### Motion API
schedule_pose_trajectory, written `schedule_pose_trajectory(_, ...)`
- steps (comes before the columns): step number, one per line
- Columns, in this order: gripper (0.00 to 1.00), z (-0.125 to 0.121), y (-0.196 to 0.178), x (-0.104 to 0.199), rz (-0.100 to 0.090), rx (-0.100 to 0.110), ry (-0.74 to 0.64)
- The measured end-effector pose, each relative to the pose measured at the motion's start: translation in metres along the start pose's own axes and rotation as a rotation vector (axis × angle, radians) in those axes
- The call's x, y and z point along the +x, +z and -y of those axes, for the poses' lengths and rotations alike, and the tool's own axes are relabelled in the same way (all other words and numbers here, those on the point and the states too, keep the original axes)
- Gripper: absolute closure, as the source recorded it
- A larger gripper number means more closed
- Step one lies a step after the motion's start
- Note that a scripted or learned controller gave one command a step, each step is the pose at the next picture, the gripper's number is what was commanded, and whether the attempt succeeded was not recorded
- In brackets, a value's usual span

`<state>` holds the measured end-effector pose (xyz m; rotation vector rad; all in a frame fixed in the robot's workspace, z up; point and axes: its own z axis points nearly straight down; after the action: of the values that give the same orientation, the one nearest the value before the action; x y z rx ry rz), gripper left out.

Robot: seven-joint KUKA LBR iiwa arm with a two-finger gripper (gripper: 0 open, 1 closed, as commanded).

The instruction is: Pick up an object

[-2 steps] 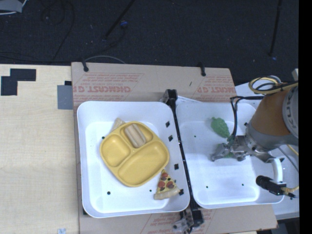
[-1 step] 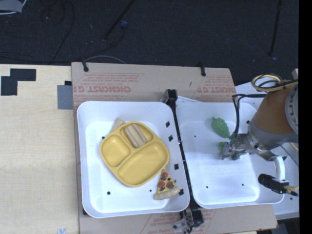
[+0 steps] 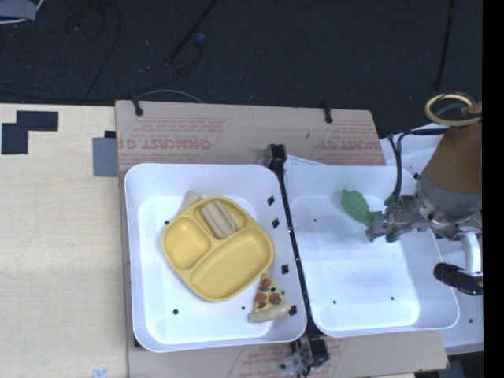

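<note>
Though small, green object (image 3: 355, 205), leafy-looking.

A light wooden bench (image 3: 55, 235) is carrying a brown cardboard sheet (image 3: 244, 136). Two shallow white bins are sitting side by side on it: left bin (image 3: 150, 321) and right bin (image 3: 362, 321).
</note>
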<state>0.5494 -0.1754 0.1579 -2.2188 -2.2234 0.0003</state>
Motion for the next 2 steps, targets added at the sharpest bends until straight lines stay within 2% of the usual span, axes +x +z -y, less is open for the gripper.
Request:
schedule_pose_trajectory(1, 1.00, 0.006, -0.061, 0.000, 0.001, -0.002, 0.000)
schedule_pose_trajectory(2, 1.00, 0.005, -0.084, 0.000, 0.000, 0.000, -0.001)
